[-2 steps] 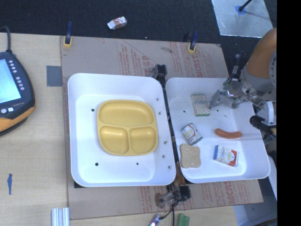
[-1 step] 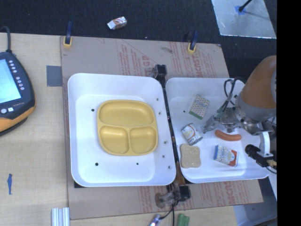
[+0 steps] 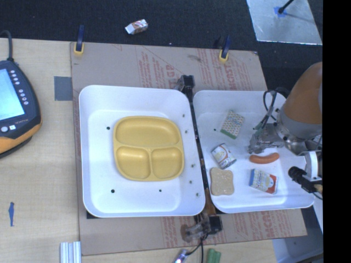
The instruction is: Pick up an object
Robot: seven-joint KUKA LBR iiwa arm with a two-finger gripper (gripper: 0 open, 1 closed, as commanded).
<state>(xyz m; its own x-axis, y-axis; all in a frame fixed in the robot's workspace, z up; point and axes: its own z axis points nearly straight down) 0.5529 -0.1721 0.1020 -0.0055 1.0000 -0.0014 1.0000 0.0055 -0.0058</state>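
We see a wooden counter [image 3: 44, 201] over dark floor [image 3: 181, 10]. Two bins: left [image 3: 93, 147] holds one yellow tray [image 3: 148, 147]; right [image 3: 211, 106] holds five items, including a sausage [image 3: 264, 158] beside the jaws [image 3: 263, 141], whose opening we cannot tell.

this was a robotics lab. a wooden worktop [image 3: 38, 201] carried a cardboard sheet [image 3: 159, 64] held by clamps [image 3: 224, 49] at the upper edge, with two white bins [image 3: 93, 196] side by side on it. a teach pendant [image 3: 16, 111] lay at the left of the frame, the grey and orange arm [image 3: 301, 100] stood at the right, and taped paper [image 3: 282, 12] marked the dark floor at upper right.
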